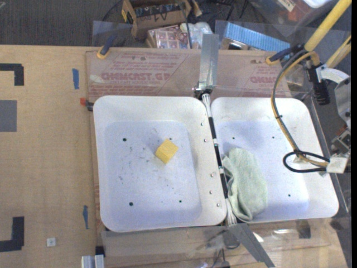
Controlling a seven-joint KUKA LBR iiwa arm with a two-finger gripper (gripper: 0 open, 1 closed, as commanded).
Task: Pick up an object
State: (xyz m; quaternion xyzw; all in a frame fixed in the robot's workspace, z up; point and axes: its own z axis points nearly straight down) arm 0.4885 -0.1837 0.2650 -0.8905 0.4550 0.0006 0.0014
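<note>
Block (167,151) yellow, mid left bin (111,116); cloth (245,182) in right bin (301,116).

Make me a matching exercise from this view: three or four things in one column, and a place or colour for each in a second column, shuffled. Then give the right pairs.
Things:
1. yellow block
2. pale green cloth
3. yellow and black cable
4. blue tape strip

Places:
A. bunched against the left edge of the right bin
B. on the wooden bench, left of both bins
C. looping over the right side of the right bin
D. near the middle of the left bin

Pairs: 1-D, 2-A, 3-C, 4-B
</note>
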